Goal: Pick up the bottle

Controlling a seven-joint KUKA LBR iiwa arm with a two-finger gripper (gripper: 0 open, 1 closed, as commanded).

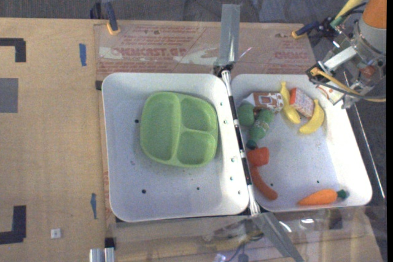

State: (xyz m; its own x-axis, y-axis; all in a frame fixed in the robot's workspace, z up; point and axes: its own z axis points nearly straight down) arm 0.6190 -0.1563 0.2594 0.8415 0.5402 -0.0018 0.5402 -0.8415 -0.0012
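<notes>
I am seeing the small green plastic bottle [262, 123] lying down-left of the gripper [331, 80], probably tilted; whether it is gripping, I cannot tell.

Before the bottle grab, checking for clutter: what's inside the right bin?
Right bin holds the green bottle, banana, carrot, two small cartons and a red pepper. Whatever lies under them is covered.

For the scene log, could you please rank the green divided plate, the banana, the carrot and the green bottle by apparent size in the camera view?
1. green divided plate, by far the largest.
2. banana.
3 and 4. carrot and green bottle look about alike; I would not rank them.
</notes>
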